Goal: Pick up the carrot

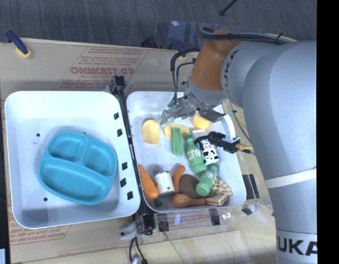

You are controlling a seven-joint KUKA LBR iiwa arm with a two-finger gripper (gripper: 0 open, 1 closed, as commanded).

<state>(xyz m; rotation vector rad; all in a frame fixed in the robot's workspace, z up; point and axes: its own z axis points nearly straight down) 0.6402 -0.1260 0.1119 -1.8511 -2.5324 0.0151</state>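
the claw (177,113) sits over the far end of the right bin (137,100); whether it is spread or pressed together cannot be told. the carrot (148,182) lies toward the near-left corner, well apart from the claw, its long axis running along the bin's left wall.

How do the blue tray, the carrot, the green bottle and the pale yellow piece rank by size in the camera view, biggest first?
1. Blue tray, by far the largest.
2. Green bottle.
3. Carrot, a little shorter than the bottle and thinner, a close call.
4. Pale yellow piece, the smallest.
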